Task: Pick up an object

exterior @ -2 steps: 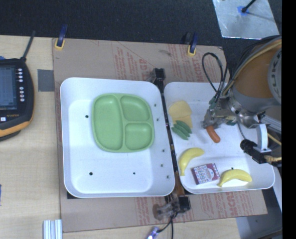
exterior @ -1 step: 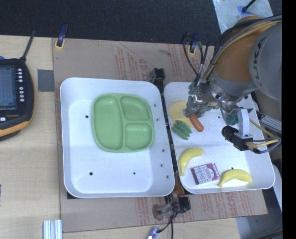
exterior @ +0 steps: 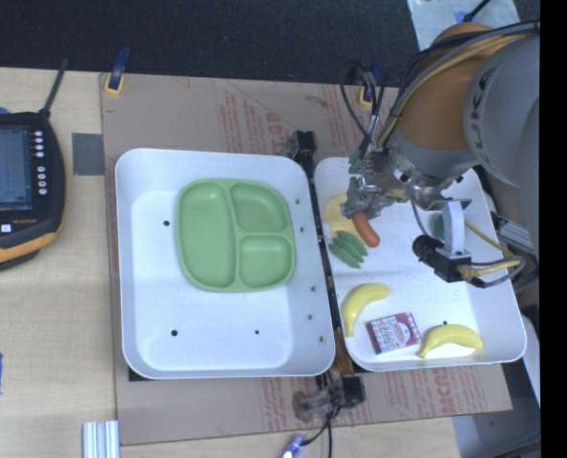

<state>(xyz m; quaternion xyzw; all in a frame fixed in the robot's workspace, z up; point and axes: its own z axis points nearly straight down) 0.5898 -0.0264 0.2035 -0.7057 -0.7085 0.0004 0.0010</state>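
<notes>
- Gripper (exterior: 364,201) sits low over right bin (exterior: 501,299), near its far-left corner, just above carrot (exterior: 365,229) (orange, tilted).
- Jaws: cannot tell if open or closed; nothing visibly between them.
- Green pod (exterior: 347,248) lies just beside carrot, by bin's left wall.
- Banana (exterior: 362,303) at left wall, nearer front.
- Red packet (exterior: 392,332) and second banana (exterior: 450,340) along front edge.
- Left bin (exterior: 140,256) holds green divided plate (exterior: 235,234), toward far edge.
- Pendant (exterior: 14,191) at bench's left edge.

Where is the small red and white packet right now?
The red and white packet lies in the right bin near its front edge, between the two yellow bananas.
</notes>
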